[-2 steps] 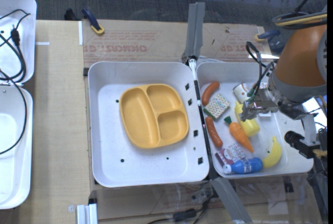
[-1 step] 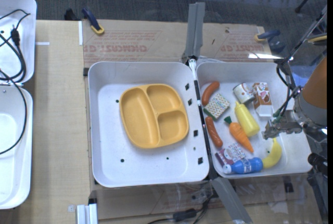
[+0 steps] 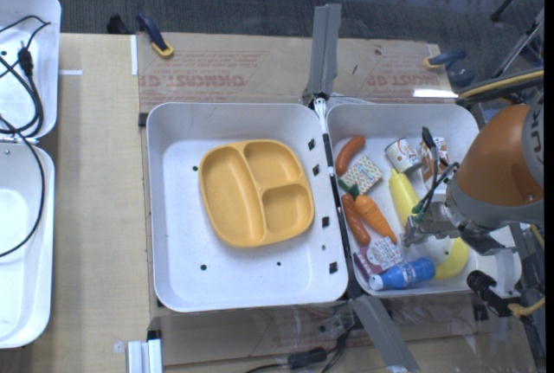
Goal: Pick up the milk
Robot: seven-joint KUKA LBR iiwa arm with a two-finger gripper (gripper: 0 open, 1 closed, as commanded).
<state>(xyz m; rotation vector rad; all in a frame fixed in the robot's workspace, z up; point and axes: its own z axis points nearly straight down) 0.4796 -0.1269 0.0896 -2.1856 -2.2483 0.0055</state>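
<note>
A small white carton with a dark top, which looks like the milk point(image 3: 402, 155), lies at the back of the right bin point(image 3: 467, 122). A red and white packet point(image 3: 438, 150) lies right beside it. The arm reaches in from the right with its orange band point(image 3: 502, 159) over the bin's right side. My gripper point(image 3: 415, 231) hangs low in the bin, nearer the front than the milk, between a yellow bottle point(image 3: 401, 195) and a blue bottle point(image 3: 403, 274). I see nothing held in it.
The right bin also holds a sausage point(image 3: 349, 153), a patterned box point(image 3: 364, 175), two carrots point(image 3: 370, 215), a banana point(image 3: 454, 260) and a small packet point(image 3: 382, 255). A yellow divided plate point(image 3: 256, 190) lies in the left bin point(image 3: 173, 215).
</note>
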